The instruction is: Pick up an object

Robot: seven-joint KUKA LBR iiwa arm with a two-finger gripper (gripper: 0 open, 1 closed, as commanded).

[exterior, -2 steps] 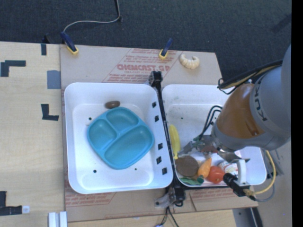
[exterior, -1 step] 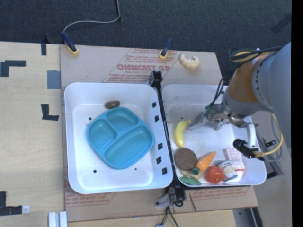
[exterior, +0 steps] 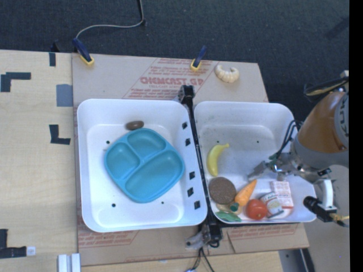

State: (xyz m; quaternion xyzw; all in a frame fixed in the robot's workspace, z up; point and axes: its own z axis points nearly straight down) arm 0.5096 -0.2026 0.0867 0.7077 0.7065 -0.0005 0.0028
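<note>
Two white bins sit below me, and my gripper [exterior: 262, 170] hangs low at the right bin's [exterior: 244, 113] right side, whether spread or closed I cannot tell, just above the orange carrot [exterior: 245, 192], with the tomato [exterior: 256, 209], brown patty [exterior: 222, 190] and banana [exterior: 214, 157] nearby.

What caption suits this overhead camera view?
Grey robot arm reaching over the right white bin of toy food; blue divided plate in the left white bin.
</note>
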